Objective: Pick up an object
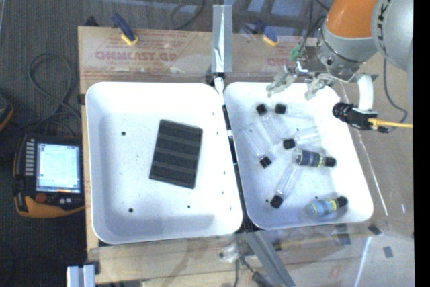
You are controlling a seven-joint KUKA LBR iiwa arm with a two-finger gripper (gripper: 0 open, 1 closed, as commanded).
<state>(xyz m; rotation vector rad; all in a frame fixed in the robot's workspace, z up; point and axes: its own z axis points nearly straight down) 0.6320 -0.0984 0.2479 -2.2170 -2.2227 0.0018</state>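
Note:
My gripper (296, 83) hangs over the far edge of the right bin (353, 165), its two fingers spread apart with nothing between them. Below it in that bin lie several small clear vials with black caps, the nearest one (267, 113) just under the fingers. A dark-banded vial (313, 159) lies mid-bin, another clear vial (283, 187) lies lower, and a blue-labelled vial (326, 206) rests near the front right corner. A flat black ribbed block (176, 152) lies in the left bin (107, 178).
A metal divider post (220, 44) stands behind the seam between the bins. Blue clamps (123, 26) hold the brown board at the back. A teach pendant (50, 171) lies left of the bench. A black cable plug (351, 113) juts by the right bin's rim.

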